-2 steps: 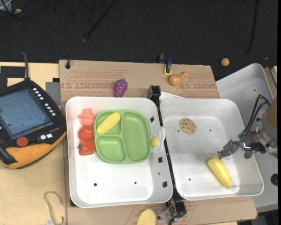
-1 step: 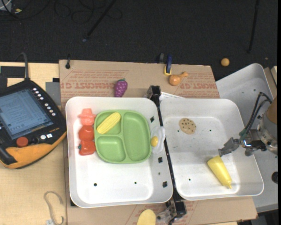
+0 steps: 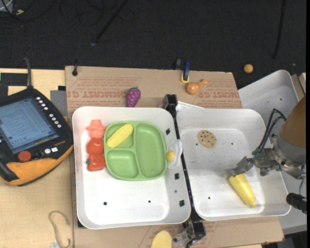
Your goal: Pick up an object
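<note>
Toward the near right corner of the right bin (image 3: 268, 119), a yellow banana (image 3: 243, 189) is lying flat on the white floor, its long axis slanting from up-left to down-right, the lower tip pointing at that corner. Just above its upper end the gripper (image 3: 246, 165) is hanging, reaching in over the bin's right wall, and whether its jaws are apart or together cannot be told from this slant; nothing is visibly between them. So the banana is sitting just below and slightly toward the near edge from the gripper, close but apparently not touching. A grasp would likely need the jaws to close across the short width, crosswise to that slanted axis.

Farther back, near the middle of the same bin, a round cookie (image 3: 207, 138) is resting well apart from the banana.

Across the divider, the left bin (image 3: 124, 211) is carrying a green plate (image 3: 139, 156) with a yellow corn cob (image 3: 118, 135) in its far left compartment, and a red toy (image 3: 95, 146) is lying beside the plate's left edge.
</note>
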`<state>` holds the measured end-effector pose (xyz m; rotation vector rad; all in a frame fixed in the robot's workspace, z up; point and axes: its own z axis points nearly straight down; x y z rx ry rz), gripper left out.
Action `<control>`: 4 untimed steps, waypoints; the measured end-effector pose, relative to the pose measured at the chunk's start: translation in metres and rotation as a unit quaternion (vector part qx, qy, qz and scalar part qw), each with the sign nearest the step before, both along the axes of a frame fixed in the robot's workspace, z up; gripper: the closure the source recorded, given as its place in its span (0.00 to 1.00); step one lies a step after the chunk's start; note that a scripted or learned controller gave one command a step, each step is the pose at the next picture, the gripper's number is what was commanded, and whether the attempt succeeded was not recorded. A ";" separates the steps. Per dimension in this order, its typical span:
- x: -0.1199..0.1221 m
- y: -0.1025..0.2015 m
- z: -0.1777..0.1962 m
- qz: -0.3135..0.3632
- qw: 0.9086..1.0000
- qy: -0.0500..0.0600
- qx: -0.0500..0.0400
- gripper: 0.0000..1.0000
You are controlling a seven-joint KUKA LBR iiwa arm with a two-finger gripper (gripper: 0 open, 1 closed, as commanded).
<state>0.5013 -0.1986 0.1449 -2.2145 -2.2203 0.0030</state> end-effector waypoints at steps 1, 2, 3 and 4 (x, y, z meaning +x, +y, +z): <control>0.000 0.003 -0.054 0.000 1.000 0.001 0.000 0.00; 0.000 0.001 -0.041 -0.003 1.000 -0.001 0.000 1.00; -0.003 0.003 0.021 -0.002 1.000 -0.004 -0.002 1.00; 0.003 -0.008 0.077 -0.002 1.000 -0.005 -0.002 1.00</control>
